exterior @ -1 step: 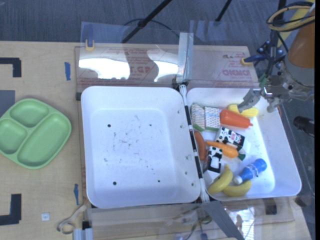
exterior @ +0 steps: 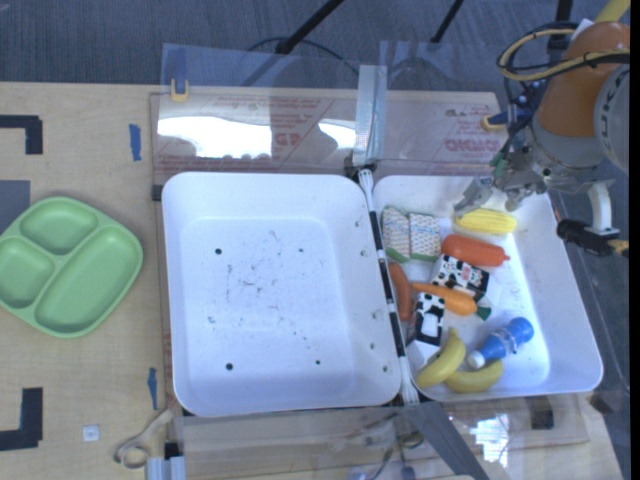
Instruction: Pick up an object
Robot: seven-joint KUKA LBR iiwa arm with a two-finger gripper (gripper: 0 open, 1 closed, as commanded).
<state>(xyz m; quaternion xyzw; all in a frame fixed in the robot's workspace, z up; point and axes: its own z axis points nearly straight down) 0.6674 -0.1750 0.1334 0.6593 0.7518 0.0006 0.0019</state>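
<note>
Arm over right bin's far end, just above the toy corn; nothing lifted yet.

L to R: green divided plate [exterior: 68, 264] on the surface, left bin [exterior: 270, 288] w/ bare floor, right bin [exterior: 560, 318] w/ the toys crowded together. Gripper [exterior: 497, 190] sits just above the corn [exterior: 486, 222]; can't tell if the fingers are apart or together. Risk: corn lies against the orange sausage [exterior: 476, 251], so a closing grab could nudge or roll it. Red print on the clear back panel [exterior: 270, 128], unreadable.

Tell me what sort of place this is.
Probably a robot grasping test bench in a lab: two white bins sit behind clear shields, toy food like a corn cob and bananas fills the right one, and tripod legs stand behind.
</note>
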